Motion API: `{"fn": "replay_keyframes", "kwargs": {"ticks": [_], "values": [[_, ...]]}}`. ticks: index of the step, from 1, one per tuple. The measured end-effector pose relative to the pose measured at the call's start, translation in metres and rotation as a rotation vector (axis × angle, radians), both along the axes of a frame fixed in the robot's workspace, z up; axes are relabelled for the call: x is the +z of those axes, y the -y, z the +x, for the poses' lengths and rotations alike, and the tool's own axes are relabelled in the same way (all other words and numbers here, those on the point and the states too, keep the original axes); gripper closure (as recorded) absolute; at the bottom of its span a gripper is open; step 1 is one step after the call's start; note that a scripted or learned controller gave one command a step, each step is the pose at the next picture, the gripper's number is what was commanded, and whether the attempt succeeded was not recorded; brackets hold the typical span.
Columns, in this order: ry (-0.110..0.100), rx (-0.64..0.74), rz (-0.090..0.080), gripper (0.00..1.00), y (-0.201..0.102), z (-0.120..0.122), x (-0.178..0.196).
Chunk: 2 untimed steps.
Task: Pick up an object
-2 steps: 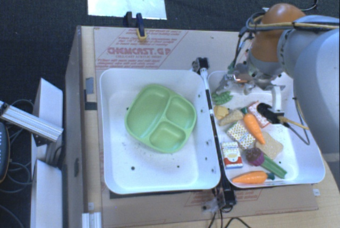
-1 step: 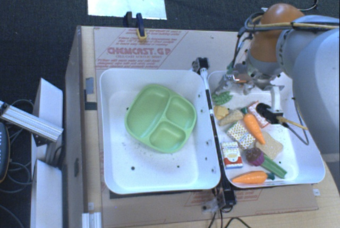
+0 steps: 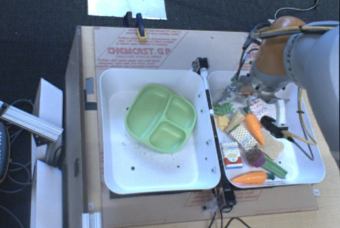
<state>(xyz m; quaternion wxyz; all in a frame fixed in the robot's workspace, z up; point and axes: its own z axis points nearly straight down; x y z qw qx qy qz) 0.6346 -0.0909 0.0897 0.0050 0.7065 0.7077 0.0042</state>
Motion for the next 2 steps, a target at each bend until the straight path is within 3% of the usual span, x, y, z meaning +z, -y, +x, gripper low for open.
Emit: {"fn": "replay_keyframes", "kwargs": {"ticks": [1,2], "values": [[-0.011,0.002,0.001,0.0,0.0103,0.0332,-0.0053],[-0.009,0.0,0.001,0.0,0.0188,0.0348,-0.0041]]}}
